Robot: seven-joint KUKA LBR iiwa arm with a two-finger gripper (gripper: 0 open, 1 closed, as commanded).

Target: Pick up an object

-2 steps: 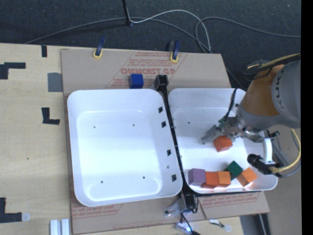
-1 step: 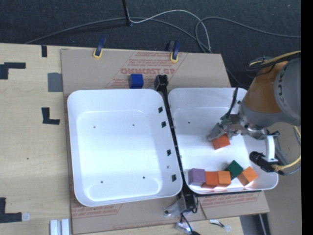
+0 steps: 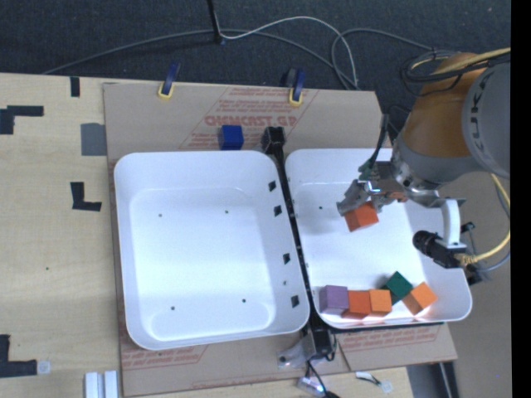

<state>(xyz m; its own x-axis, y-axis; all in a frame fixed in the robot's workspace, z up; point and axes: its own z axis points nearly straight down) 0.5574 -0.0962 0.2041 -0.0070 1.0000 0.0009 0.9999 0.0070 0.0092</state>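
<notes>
My gripper (image 3: 362, 206) hangs over the upper middle of the right bin (image 3: 332, 247). An orange-red block (image 3: 362, 218) sits between its fingertips, tilted, and looks raised off the bin floor. The gripper is shut on this block. Along the right bin's front wall lie a purple block (image 3: 334, 297), another orange-red block (image 3: 358, 303), an orange block (image 3: 380, 301), a green block (image 3: 398, 285) and a second orange block (image 3: 421, 297). The arm's grey and orange body covers the bin's far right corner.
The left bin (image 3: 199, 247) stands beside the right one, joined along a black divider. A blue block (image 3: 231, 136) rests on the cardboard behind the left bin. Clamps (image 3: 295, 88) hold the cardboard's back edge. Cables run behind.
</notes>
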